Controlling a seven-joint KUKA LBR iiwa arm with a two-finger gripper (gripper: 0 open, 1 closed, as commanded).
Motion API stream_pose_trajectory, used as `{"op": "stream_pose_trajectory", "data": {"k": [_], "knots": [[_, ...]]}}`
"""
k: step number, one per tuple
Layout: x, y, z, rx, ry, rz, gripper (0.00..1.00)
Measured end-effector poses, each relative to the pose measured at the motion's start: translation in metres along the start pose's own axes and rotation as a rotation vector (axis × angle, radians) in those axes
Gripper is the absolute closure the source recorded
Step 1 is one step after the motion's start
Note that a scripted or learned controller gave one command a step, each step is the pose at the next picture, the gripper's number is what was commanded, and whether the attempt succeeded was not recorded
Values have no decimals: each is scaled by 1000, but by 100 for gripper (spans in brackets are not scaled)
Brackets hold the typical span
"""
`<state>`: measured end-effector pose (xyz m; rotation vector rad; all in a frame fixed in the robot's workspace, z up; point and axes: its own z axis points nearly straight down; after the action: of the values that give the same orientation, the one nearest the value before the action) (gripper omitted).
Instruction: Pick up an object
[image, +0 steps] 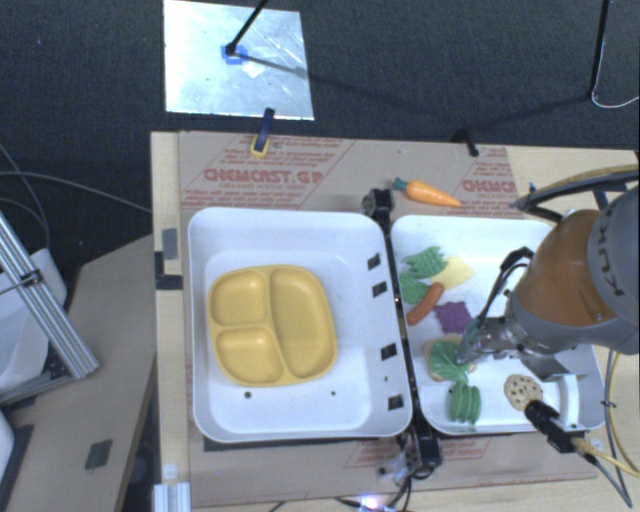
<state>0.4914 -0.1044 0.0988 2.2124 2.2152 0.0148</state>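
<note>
The right bin (500, 232) holds several toy foods: a green leafy piece (424, 263), a pale yellow piece (455, 270), a small orange carrot (424, 302), a purple bunch (452, 316), a tan and green piece (441, 359), a green ridged piece (463, 401) and a speckled cookie (520, 389). My gripper (473, 351) is low in this bin, right of the tan and green piece and just below the purple bunch. The wrist hides its tips.
The left bin (230, 235) carries a yellow divided plate (270, 324). A larger orange carrot (428, 193) lies on the cardboard behind the right bin. The arm's orange band (560, 275) covers the right bin's right side. A foil sheet (237, 60) lies at the back.
</note>
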Motion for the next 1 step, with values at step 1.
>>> {"op": "stream_pose_trajectory", "data": {"k": [1], "knots": [[60,21,-90,5,2,-9,100]]}}
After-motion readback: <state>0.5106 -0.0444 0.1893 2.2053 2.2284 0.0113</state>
